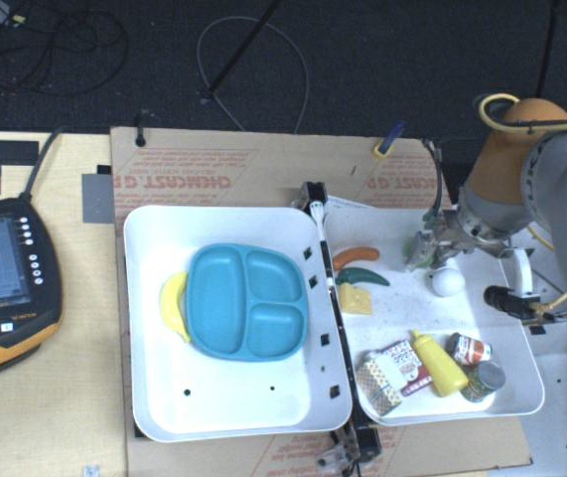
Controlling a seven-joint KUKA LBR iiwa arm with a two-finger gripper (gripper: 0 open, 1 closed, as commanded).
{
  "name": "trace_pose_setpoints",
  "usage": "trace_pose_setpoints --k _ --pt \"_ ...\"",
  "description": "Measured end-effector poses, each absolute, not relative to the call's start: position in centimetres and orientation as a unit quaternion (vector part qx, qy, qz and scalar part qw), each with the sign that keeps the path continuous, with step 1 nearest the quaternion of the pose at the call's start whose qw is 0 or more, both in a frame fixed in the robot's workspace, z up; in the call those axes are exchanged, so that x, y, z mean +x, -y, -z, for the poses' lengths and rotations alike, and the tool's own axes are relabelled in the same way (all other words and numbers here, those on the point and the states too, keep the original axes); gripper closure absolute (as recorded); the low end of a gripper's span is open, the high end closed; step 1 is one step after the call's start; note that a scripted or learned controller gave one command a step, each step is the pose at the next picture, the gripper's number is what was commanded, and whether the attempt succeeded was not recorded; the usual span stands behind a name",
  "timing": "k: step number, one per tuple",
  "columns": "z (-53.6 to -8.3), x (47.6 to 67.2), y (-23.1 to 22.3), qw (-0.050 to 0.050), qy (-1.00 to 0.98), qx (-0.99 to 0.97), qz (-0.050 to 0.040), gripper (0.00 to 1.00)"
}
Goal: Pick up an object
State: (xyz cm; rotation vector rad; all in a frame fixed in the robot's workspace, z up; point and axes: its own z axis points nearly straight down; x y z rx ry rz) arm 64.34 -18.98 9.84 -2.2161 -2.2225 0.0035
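A handheld control pendant [5, 286] lies at the far left, off the bins. The left bin [154, 386] holds a blue divided tray [245, 301] over a yellow object [173, 304], with bare floor along its near edge. Past the divider, the right bin [521, 391] has an orange sausage [354, 256], green pepper [362, 277] and cheese wedge [355, 300]; nearer lie a printed packet [392, 371], yellow bottle [439, 363] and cans [474, 364]. The gripper [435, 251] hangs at the far side beside a white ball [448, 282]; whether it grips anything, I cannot tell.
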Motion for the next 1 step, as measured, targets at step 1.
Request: trace_pose_setpoints --k 1 --pt "-8.83 64.41 12.51 0.0 0.709 -0.706 0.0002 1.0"
